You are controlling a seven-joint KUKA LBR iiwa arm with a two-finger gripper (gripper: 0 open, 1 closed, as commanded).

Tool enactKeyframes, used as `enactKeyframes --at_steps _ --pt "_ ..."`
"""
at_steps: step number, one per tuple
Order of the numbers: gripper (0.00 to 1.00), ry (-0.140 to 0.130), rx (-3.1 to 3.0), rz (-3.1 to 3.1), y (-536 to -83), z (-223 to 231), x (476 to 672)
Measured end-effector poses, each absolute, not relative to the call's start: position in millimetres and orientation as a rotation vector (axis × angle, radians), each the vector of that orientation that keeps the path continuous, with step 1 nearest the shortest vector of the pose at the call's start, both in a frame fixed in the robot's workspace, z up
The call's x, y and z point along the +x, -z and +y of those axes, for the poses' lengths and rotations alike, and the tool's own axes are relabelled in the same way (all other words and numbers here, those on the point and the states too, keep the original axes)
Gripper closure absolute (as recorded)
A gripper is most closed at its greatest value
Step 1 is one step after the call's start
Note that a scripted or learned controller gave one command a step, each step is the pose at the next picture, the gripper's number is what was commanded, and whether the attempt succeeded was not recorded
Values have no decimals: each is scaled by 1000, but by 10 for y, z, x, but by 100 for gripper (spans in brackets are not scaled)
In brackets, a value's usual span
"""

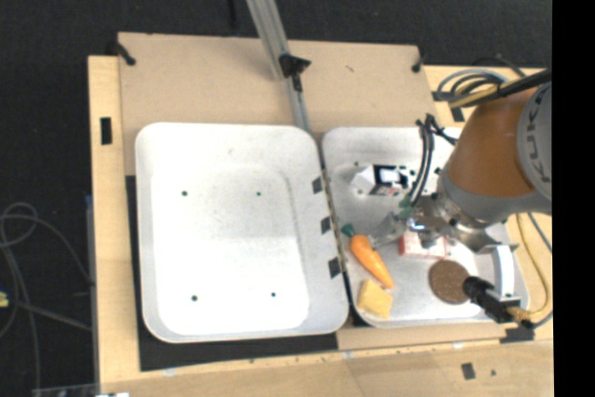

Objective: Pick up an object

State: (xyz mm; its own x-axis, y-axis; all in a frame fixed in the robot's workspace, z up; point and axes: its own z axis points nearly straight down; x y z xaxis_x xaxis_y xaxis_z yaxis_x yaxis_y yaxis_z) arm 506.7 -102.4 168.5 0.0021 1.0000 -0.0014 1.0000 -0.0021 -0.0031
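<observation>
The arm is a thick rounded limb with a broad orange band above a grey wrist, part of its maker's name in dark letters on the pale grey shell at its right, and black cables running down its left side toward the metal wrist hardware.

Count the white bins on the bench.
2. The larger shallow white plastic bin sits on the left; the smaller white bin sits on the right, side by side with it and partly covered by the grey arm with the orange band.
</observation>
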Motion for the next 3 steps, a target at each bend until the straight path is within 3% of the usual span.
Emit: enactKeyframes --at_steps 1,2,3 --pt "0 -2 -2229 -2221 -1096 -1017 5125" --pt "100 11 -2239 -2217 -1236 -1016 5152" --pt "100 6 -2222 -2229 -1675 -1026 5210"
